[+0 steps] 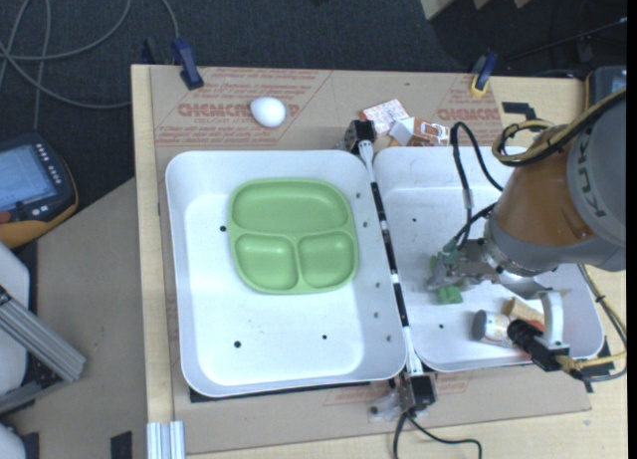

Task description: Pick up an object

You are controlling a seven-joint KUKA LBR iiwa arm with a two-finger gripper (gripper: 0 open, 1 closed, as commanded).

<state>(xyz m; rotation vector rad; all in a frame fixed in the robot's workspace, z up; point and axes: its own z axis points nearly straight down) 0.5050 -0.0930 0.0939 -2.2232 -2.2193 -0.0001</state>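
Green piece (450, 295) lies on the floor of the right bin (428, 198), near its left wall. The gripper (451, 272) hangs just above it, poised there, I judge, to take it. Whether the claw is open or closed I cannot tell. The left bin (199, 328) holds one green plate (294, 235), probably too broad to grasp. Two bins, one plate, one small piece; one white ball (267, 111) sits outside them on the bench (147, 248).
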